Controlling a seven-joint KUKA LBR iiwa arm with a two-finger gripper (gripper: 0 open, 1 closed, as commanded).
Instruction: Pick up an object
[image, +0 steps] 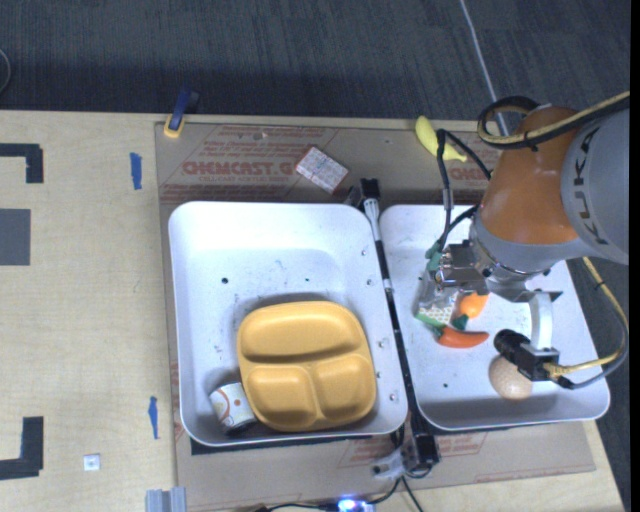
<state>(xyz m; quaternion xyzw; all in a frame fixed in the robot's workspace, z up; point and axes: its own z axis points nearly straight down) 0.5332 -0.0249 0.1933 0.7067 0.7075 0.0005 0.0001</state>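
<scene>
Down in the right bin, an orange carrot-like toy lies just under the arm's wrist, touching a small green-and-white object on its left. The hand hangs right over that little cluster, and whether it is clenched or released, I cannot tell from here. Near the carrot toy, toward the bin's front, sits a tan egg-shaped thing, partly covered by a black fitting with a cable. Across the divider from the carrot toy, the left bin carries a big yellow compartment tray, and a small white cup is tucked against the tray's front-left corner.
</scene>
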